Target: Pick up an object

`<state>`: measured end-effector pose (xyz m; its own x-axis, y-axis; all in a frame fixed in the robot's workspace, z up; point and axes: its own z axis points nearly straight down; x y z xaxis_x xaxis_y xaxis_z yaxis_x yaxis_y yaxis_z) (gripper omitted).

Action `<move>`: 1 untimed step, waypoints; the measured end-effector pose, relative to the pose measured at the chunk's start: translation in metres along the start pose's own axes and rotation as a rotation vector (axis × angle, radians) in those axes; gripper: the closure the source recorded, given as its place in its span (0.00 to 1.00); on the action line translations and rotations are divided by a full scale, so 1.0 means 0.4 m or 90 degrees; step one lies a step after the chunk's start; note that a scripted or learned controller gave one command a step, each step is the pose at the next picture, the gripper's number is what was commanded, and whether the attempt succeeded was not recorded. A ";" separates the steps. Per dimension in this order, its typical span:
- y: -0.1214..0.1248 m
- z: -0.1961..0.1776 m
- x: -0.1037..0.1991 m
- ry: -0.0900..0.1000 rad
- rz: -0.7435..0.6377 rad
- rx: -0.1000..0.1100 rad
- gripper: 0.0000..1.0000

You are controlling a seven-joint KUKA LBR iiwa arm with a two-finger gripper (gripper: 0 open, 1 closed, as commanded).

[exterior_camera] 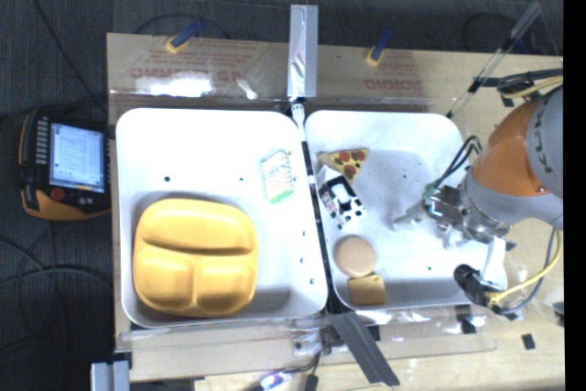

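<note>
The right bin (417, 128) serves as the landmark. At its near rim, toward the divider, a tan block (367, 289) touches a round brown cookie (355, 255) just behind it. Farther back along the divider lies a small black-and-white thing (340, 200), too jumbled to name, and beyond that a pizza slice (344, 160) near the bin's far left corner. The arm (522, 169) leans in over the bin's right side, hiding that wall and part of the floor; its claw (430, 208) sits low above bare floor at the bin's middle right, well apart from all four objects, and whether its tips are apart or together I cannot tell. Left of the divider, the other bin (211, 128) holds a big yellow loaf-like mould (194, 254) near its front and a small green-printed packet (277, 176) close to the divider. Beyond the desk's left edge a pendant (66, 162) rests on the floor.
</note>
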<state>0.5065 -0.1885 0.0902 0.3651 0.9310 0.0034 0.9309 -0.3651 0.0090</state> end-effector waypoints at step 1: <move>0.004 -0.026 0.003 0.001 0.000 -0.002 1.00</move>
<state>0.5085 -0.1880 0.1005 0.3644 0.9312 0.0056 0.9311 -0.3645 0.0128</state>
